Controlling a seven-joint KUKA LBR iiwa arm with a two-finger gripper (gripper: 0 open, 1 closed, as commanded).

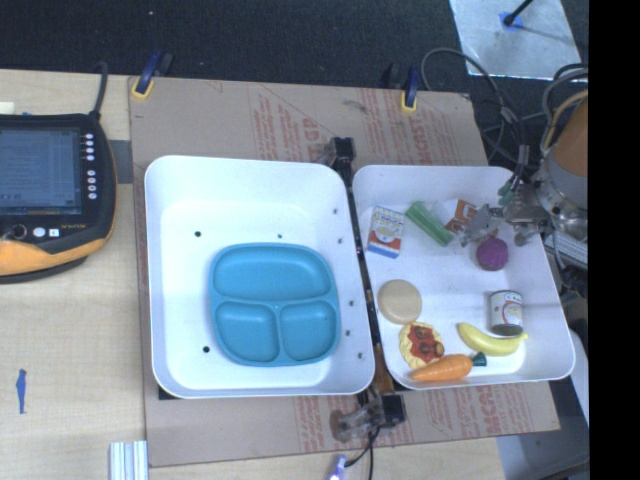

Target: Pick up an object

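My gripper (503, 230) hangs over the right bin's (545, 268) far right part, reaching in from the right edge. Its grey fingers (479, 228) stand apart, open, with nothing between them. A purple plum (491, 255) lies just below them, apart from the fingers. Further left in the bin lie a green stick-shaped item (429, 223), a small white carton (386, 231) and an orange packet (461, 214), partly hidden by the gripper. Toward the front are a tan disc (399, 300), a small can (506, 312), a banana (490, 340), a red and yellow toy (422, 343) and a carrot (440, 370).
The left bin (170, 268) holds a blue divided plate (273, 301). A control tablet (45, 188) sits on the bench at far left. Cables run behind the right bin, and clamps hold the cardboard sheet at its far edge.
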